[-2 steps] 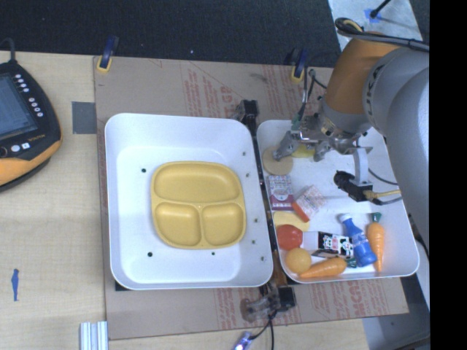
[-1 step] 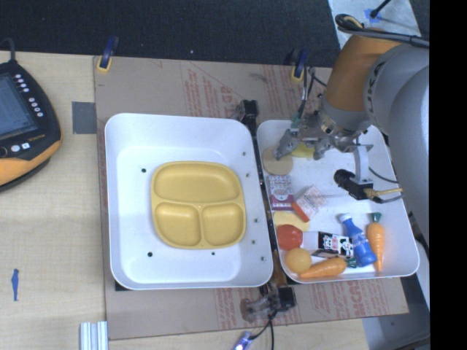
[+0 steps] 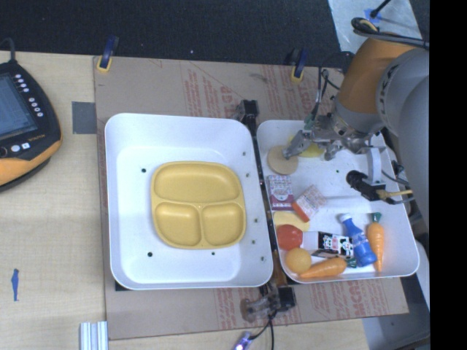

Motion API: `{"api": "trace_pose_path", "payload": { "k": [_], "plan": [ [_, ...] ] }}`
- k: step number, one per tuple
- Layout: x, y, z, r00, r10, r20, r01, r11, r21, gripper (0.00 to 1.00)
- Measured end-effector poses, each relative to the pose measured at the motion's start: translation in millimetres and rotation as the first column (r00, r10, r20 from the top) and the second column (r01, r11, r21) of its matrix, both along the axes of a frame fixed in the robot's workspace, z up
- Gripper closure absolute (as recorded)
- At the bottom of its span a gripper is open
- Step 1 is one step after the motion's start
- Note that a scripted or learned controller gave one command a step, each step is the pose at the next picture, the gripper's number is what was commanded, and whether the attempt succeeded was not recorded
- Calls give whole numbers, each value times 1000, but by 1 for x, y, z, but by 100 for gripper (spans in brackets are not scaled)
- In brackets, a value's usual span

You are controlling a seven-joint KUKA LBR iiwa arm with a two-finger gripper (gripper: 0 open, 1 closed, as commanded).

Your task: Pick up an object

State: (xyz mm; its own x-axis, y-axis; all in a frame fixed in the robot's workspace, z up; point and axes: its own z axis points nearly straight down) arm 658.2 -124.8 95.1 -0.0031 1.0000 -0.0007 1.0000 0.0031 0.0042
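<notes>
My gripper (image 3: pixel 312 147) hangs low over the far left part of the right bin (image 3: pixel 408 265), and its fingers (image 3: pixel 295 149) are spread open. A small yellow piece (image 3: pixel 313 152) lies on the bin floor between them, not gripped. A tan round disc (image 3: pixel 282 161) lies just left of the left finger. Nearer the front of this bin lie a red tomato (image 3: pixel 289 235), a yellow-orange ball (image 3: pixel 297 258), two carrots (image 3: pixel 322 270) (image 3: pixel 376 242), a blue bottle (image 3: pixel 357 242), a black-and-white pack (image 3: pixel 333 243) and two small packets (image 3: pixel 279 192) (image 3: pixel 310 201).
The left bin (image 3: pixel 131 195) holds a yellow divided tray (image 3: pixel 198 203). A teach pendant (image 3: pixel 22 126) lies on the bench at far left. Clamps (image 3: pixel 107 52) (image 3: pixel 297 60) pin the cardboard at the back. The arm's bulk (image 3: pixel 394 93) fills the upper right.
</notes>
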Motion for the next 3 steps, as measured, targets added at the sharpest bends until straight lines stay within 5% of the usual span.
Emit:
{"api": "trace_pose_path", "payload": {
  "k": [3],
  "plan": [
    [0,-2,0,1000,0,-2,0,1000,-1,0]
  ]
}}
